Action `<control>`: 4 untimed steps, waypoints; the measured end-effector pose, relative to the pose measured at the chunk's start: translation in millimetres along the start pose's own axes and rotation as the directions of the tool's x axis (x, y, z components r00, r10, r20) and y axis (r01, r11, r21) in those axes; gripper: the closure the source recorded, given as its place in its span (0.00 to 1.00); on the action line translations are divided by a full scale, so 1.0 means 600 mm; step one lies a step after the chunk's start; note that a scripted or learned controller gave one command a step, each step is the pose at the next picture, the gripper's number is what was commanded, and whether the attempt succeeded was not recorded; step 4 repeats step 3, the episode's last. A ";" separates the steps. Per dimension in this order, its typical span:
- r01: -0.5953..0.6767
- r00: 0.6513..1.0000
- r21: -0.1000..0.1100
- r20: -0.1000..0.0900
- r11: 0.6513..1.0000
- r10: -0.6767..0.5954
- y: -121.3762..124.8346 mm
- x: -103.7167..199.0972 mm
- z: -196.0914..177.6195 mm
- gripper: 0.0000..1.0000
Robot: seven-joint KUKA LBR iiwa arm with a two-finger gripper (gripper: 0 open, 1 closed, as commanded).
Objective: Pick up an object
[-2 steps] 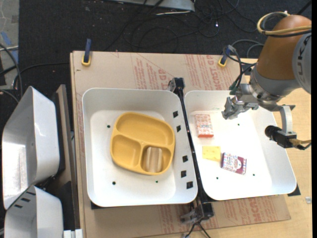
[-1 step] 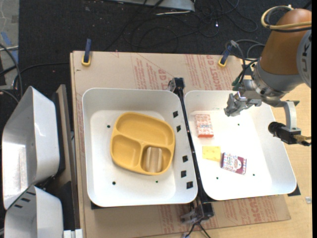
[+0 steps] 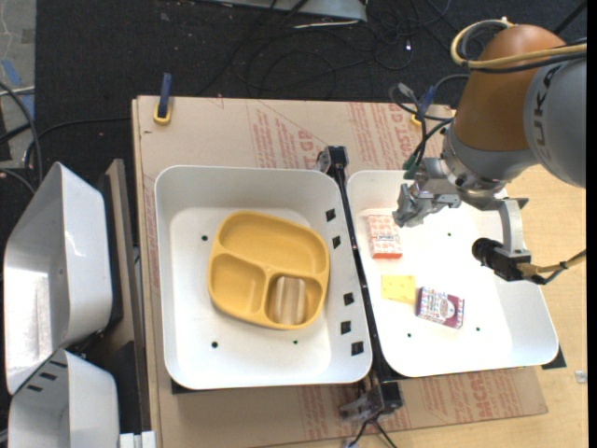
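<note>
My gripper (image 3: 408, 215) hangs over the back left part of the right bin (image 3: 522, 343), just to the right of a small pink and white box (image 3: 382, 235) lying near the bin's left wall. Nothing shows between its fingers. Further forward in the same bin lie a yellow block (image 3: 398, 288) and a purple and white packet (image 3: 439, 307), side by side and apart from the gripper.
The left bin (image 3: 187, 343) holds a yellow divided plate (image 3: 266, 267) with a pale brown cup-like thing (image 3: 287, 299) in one compartment. A black divider with clips runs between the bins. Cardboard (image 3: 280, 129) lies under both bins.
</note>
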State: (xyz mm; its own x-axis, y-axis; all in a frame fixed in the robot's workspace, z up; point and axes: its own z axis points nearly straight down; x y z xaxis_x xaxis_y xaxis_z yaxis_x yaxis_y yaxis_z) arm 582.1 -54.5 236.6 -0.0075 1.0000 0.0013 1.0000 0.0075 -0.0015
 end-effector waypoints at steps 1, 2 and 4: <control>0.001 1.000 -0.002 0.000 1.000 -0.001 0.001 0.080 -0.008 1.00; 0.002 1.000 0.000 0.000 1.000 -0.002 -0.021 0.176 -0.016 1.00; 0.000 1.000 0.001 0.000 1.000 0.000 -0.026 0.248 -0.003 1.00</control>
